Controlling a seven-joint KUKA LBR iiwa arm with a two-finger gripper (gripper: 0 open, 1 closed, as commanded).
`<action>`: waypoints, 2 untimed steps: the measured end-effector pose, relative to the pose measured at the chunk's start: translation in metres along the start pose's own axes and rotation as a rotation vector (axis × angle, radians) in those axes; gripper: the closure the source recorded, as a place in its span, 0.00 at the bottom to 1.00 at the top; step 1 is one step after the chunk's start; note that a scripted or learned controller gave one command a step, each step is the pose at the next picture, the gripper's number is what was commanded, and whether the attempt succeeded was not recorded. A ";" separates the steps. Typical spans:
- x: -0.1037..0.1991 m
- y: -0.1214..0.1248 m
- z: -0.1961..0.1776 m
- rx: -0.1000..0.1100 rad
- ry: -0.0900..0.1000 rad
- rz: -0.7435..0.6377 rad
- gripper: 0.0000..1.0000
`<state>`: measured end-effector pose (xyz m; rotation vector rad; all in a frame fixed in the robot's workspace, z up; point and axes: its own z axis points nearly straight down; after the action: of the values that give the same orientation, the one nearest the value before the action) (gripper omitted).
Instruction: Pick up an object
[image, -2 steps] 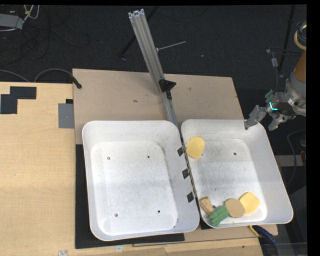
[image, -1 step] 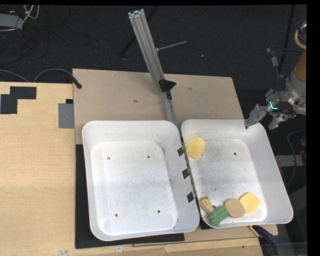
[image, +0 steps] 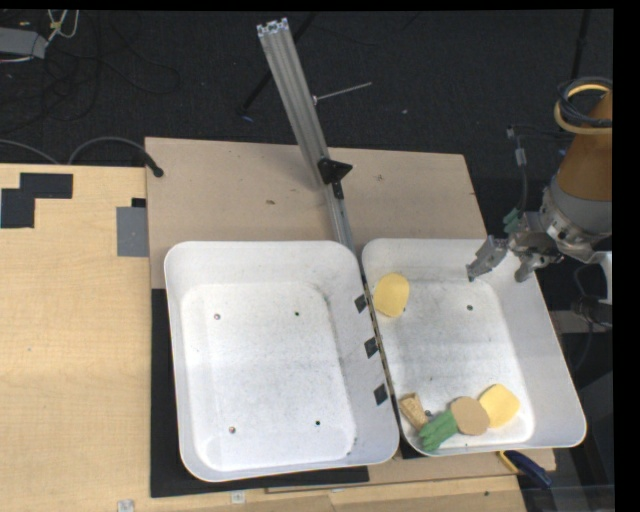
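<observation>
Clustered at the right bin's (image: 540, 330) six o'clock: a green piece (image: 437, 432), tan disc (image: 469, 416) and smooth yellow lump (image: 499, 405). Another rounded yellow lump (image: 391, 295) sits at ten o'clock. The gripper (image: 505, 261) hovers at one o'clock, fingers spread, holding nothing.

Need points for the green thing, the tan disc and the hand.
green thing (image: 437, 431), camera view, middle of its body, right bin's near edge
tan disc (image: 469, 416), camera view, centre of its top face
hand (image: 505, 259), camera view, midway between its fingertips
</observation>
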<state>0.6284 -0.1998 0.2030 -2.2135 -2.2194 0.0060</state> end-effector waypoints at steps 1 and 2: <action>-0.004 0.006 0.059 0.000 0.000 0.002 0.00; -0.003 0.005 0.113 0.000 0.000 0.003 0.00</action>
<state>0.6328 -0.2023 0.0896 -2.2166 -2.2166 0.0063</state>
